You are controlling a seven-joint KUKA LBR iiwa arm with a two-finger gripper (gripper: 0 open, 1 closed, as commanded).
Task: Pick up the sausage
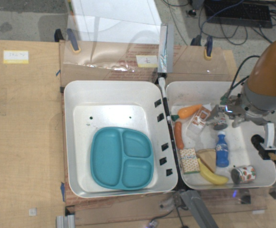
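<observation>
The sausage [178, 134] lies lengthwise at the left wall of the right bin [261, 180], below the carrot [190, 111]. The gripper [220, 120] hangs well to its right, above a blue bottle [222, 151]; finger state cannot be determined.

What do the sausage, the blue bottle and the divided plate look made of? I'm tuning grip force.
Sausage: probably moulded plastic or rubber, an even orange-red skin. Blue bottle: likely hard plastic, solid colour with a white cap. Divided plate: seemingly matte teal plastic, one uniform moulded piece with three compartments.
</observation>
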